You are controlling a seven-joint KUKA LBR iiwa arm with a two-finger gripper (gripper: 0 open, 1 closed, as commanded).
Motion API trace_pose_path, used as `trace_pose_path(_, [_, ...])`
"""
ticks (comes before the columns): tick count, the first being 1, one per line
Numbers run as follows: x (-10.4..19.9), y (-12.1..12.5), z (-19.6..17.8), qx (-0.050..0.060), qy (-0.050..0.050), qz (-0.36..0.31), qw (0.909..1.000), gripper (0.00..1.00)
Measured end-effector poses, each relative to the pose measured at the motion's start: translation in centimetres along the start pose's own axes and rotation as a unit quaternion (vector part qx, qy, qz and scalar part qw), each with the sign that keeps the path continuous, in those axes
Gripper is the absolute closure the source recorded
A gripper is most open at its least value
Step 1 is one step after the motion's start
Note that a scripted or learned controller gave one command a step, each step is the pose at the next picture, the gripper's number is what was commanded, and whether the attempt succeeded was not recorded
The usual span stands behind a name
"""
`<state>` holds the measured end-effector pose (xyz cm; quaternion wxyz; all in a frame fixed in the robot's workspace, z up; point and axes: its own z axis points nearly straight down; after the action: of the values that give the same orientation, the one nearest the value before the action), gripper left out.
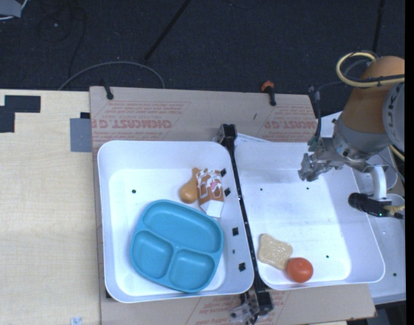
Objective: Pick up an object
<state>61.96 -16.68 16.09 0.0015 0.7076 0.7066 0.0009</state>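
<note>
Looking at the gripper (310, 170) first: it's hanging over the back right part of the right bin (369, 269), near the far wall, with nothing pinched in it as far as I can see. Honestly can't tell how it's set, the tip is just a dark blob from this angle. The grey arm with its orange band (373, 103) comes in from the right behind it, and there's a yellowish cable loop (352, 63) up top.

Stuff in that same bin sits well away from the gripper, down at the front: a pale toast-looking slice (273, 250) and a red tomato (300, 269) touching or just about touching its right corner.

Over in the left bin (116, 181) there's a blue divided plate (176, 244) taking up most of the front, lying a bit tilted. Just behind it, near the divider between the bins, sits a small orange-brown pear-shaped thing (189, 189) right beside a brown and white patterned item (210, 185), with a white block (213, 208) tucked under that one, touching the plate's rim.

Both bins rest on a cardboard sheet (166, 117) on the wooden bench (38, 215).
</note>
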Motion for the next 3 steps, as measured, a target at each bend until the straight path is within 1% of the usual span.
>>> trace_pose_path(1, [0.1, -0.2, -6.4, 0.000, 0.000, -0.001, 1.0000, 1.00])
trace_pose_path(2, [0.0, -0.2, -10.6, 0.001, 0.000, -0.001, 1.0000, 1.00])
trace_pose_path(3, [4.7, -0.3, -10.8, 0.003, 0.001, -0.003, 1.0000, 1.00])
